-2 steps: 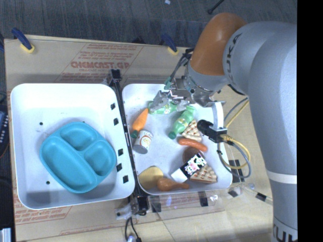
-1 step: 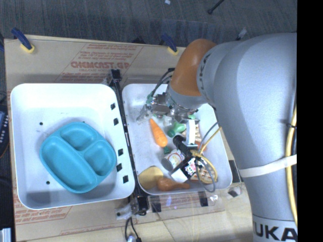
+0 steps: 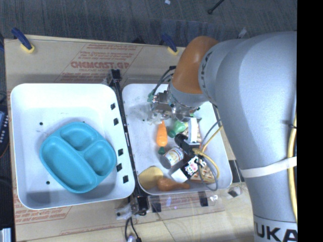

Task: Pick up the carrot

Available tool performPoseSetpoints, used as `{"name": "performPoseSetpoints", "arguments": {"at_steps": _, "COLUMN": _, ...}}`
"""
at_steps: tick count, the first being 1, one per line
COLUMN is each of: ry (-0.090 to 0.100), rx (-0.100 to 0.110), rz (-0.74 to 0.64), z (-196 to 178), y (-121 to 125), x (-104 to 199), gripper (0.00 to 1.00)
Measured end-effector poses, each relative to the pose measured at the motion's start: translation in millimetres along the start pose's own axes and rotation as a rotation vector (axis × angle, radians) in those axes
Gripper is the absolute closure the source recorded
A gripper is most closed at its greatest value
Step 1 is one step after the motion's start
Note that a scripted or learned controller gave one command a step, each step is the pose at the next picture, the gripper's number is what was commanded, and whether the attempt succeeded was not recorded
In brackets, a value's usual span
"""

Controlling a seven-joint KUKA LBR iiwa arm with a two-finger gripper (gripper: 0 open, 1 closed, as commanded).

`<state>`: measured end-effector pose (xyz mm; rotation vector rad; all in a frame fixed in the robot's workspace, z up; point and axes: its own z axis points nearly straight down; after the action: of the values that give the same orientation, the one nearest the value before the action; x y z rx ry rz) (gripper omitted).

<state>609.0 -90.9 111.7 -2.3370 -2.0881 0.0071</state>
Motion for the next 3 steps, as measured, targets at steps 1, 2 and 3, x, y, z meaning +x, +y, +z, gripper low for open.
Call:
{"name": "performPoseSetpoints", "arguments": {"at_steps": 1, "ry": -0.003, "rx": -0.003, "rz": 0.300, "z": -36.4, "y": 11.9, "x": -29.4, "gripper": 1.00}}
{"name": "performPoseSetpoints", "arguments": {"at_steps": 2, "ry": -0.003, "rx": -0.002, "rz": 0.300, "z": -36.1, "y": 11.8, "x": -29.1, "gripper": 0.00}}
{"name": "performPoseSetpoints", "arguments": {"at_steps": 3, "ry": 0.002, "rx": -0.024, "rz": 0.165, "z": 10.3, "y": -22.2, "x": -36.3, "gripper": 0.00}}
